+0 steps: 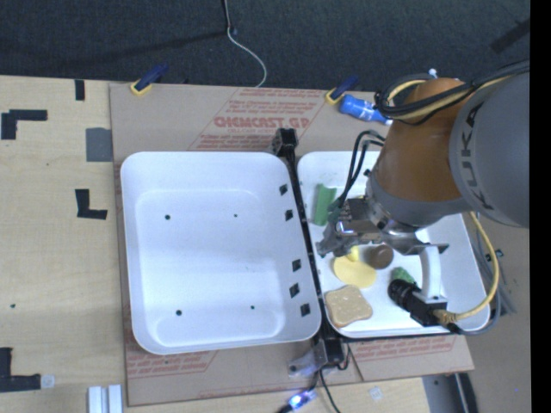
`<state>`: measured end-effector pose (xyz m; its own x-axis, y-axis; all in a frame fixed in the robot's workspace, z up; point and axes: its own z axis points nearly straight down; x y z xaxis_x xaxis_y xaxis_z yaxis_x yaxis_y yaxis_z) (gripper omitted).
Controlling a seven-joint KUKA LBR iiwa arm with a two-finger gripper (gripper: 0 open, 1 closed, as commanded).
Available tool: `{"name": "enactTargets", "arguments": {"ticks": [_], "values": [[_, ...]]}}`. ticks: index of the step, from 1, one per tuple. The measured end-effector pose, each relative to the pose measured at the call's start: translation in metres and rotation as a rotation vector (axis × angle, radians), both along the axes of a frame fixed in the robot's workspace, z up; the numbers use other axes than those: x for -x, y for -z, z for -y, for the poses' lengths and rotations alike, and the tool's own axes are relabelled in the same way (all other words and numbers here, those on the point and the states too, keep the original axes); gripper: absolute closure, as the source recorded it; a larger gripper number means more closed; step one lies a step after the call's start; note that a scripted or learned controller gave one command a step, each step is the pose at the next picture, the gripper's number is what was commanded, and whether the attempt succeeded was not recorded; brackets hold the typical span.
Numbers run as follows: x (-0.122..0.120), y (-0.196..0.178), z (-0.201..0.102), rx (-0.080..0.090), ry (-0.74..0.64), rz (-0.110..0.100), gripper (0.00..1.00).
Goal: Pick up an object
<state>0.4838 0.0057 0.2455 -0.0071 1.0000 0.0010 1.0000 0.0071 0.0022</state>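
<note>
While the arm point(430, 157) leans over the right bin point(479, 269), its end effector point(362, 241) hangs low among the objects there, just above the yellow disc point(355, 272). I cannot tell how far it is open, since the wrist and its cables cover the tip, nor whether it has hold of anything.

Taking the yellow disc as the landmark: a tan slice point(348, 305) lies just beside it toward the bin's near edge, a brown round piece point(379, 255) touches or nearly touches its right side, a green block point(324, 203) sits farther up by the divider, and a small green piece point(401, 275) lies to its right.

Any of these would satisfy the task; the disc and the brown piece look like the likeliest targets, being right under the tool. The crowding probably makes a clean grasp hard. The left bin point(138, 175) lies across the divider from the disc.
</note>
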Motion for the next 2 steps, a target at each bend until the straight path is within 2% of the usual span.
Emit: {"name": "enactTargets", "arguments": {"ticks": [1, 2], "values": [[0.002, 0.065, 0.036, 0.002, 0.010, -0.010, 1.00], [-0.062, 0.062, -0.041, -0.001, -0.003, -0.001, 1.00]]}}
